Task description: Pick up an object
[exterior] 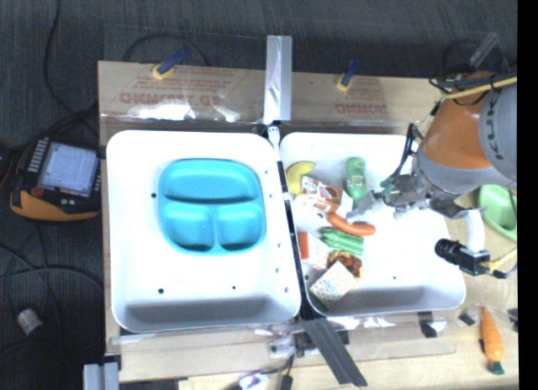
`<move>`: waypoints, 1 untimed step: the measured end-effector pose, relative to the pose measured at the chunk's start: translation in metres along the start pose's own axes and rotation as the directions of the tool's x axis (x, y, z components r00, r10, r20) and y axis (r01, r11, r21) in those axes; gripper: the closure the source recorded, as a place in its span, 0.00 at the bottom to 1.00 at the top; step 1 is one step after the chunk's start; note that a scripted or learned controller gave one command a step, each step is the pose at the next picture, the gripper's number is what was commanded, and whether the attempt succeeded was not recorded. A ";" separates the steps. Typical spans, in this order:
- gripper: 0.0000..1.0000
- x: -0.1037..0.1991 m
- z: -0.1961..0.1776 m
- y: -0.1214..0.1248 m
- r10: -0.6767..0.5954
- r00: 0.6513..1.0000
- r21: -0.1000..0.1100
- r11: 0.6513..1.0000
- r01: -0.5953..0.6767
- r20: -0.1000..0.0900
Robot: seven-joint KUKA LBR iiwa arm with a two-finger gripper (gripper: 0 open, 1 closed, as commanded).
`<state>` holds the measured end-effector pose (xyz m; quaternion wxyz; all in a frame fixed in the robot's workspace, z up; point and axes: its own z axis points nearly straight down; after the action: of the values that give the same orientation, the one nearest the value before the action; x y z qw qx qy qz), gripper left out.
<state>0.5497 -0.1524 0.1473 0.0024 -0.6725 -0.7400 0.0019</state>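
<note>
The gripper (370,201), its opening impossible to judge, hovers over the right bin (420,283) beside a green bottle (356,176) and orange carrot (350,226) near the bin's left edge.

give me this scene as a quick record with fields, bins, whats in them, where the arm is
left bin: holds a blue divided tray
right bin: holds a cluster of small items toward its left side
items seen: yellow banana, green bottle, orange carrot, small packets below them
arm: reaches in from the right, over the right bin
gripper: just right of the green bottle, above the carrot
held object: none visible between the fingers
outside bins: a handheld screen device on the floor at left
</note>
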 end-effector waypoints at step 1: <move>0.00 0.033 0.058 -0.015 -0.079 0.997 -0.012 0.997 0.079 0.006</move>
<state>0.5308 -0.1205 0.0890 -0.0040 -0.6427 -0.7661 -0.0009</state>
